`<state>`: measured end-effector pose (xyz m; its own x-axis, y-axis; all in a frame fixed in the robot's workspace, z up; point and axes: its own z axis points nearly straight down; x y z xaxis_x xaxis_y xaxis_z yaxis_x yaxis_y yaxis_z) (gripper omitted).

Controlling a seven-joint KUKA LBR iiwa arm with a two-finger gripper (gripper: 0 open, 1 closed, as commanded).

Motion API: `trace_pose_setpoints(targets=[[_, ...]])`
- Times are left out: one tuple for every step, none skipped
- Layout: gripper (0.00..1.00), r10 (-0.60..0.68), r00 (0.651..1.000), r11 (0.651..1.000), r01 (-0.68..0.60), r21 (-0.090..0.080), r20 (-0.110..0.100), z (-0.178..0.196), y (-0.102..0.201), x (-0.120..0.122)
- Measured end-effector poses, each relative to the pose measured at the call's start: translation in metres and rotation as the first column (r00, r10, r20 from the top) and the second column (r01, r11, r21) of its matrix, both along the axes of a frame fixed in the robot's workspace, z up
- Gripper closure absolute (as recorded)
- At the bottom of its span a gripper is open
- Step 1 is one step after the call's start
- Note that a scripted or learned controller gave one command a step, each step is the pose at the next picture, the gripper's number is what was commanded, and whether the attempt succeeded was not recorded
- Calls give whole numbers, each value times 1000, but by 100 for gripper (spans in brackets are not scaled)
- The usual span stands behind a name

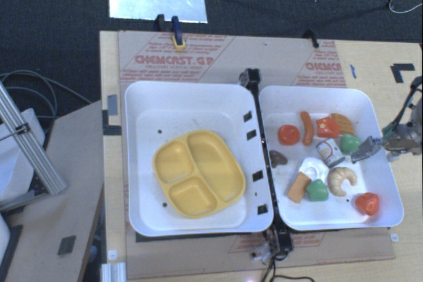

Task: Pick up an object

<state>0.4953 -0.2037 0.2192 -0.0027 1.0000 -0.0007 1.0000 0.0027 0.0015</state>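
Grey fingers reach beside green toy, holding nothing.

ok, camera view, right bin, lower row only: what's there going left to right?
Orange block → green toy → croissant → red tomato. The claw sits above that row near the bin's right wall, so it is left out of the order.
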Motion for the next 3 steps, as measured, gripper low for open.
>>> trace_pose_setpoints(targets=[[0, 12, 1000, 1000, -12, -1, 18, 146, 80, -1], [0, 13, 1000, 1000, -13, 3, 17, 271, 180, -8], [0, 11, 1000, 1000, -11, 4, 7, 319, 260, -4]])
